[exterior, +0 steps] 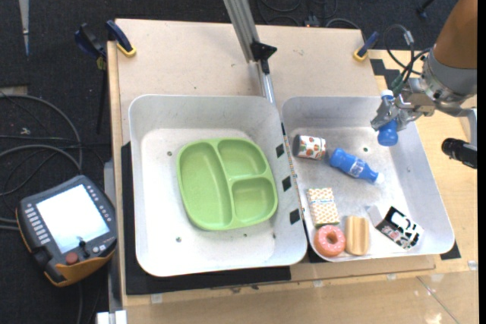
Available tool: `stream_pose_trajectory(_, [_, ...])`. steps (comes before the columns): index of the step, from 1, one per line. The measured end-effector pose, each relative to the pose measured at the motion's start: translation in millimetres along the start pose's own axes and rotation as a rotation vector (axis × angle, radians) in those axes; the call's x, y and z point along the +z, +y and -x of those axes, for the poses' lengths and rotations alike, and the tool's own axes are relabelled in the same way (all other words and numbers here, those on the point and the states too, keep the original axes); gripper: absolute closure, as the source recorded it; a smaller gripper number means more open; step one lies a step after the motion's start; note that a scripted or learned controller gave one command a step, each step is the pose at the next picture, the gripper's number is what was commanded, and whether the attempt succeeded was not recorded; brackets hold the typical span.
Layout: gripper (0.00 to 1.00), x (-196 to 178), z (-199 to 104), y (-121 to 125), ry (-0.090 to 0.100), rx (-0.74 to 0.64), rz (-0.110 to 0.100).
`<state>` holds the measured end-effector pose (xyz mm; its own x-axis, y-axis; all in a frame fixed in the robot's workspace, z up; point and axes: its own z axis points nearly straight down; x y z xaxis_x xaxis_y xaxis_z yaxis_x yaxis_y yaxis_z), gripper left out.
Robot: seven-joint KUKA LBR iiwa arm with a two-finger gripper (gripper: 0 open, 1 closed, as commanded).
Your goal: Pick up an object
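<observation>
My gripper (389, 125) hangs over the back right part of the right bin (434, 186), reaching in from the right. A small round blue thing (388, 136) shows right at its lower tip; whether it is held or lies on the bin floor beneath cannot be told. Lower in the same bin lie a blue bottle (353, 165), a small white and brown can (310, 146), a checked box (323, 205), a pink doughnut (329, 240), a tan bread roll (357, 234) and a black and white item (399, 227).
The left bin (152, 239) holds a green divided plate (226, 182). A slanted metal pole (239, 4) comes down to the bins' shared back edge. A teach pendant (67, 228) lies off the bench at left.
</observation>
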<state>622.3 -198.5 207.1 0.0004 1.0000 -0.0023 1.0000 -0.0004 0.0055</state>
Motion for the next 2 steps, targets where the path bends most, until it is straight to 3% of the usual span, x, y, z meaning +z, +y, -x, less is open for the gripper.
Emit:
stream_pose_trajectory(1, [1.0,-53.9,0.2,1.9,0.0,-0.003,0.002])
stream_pose_trajectory(2, [1.0,-49.0,-44.1,3.8,0.004,-0.007,-0.006])
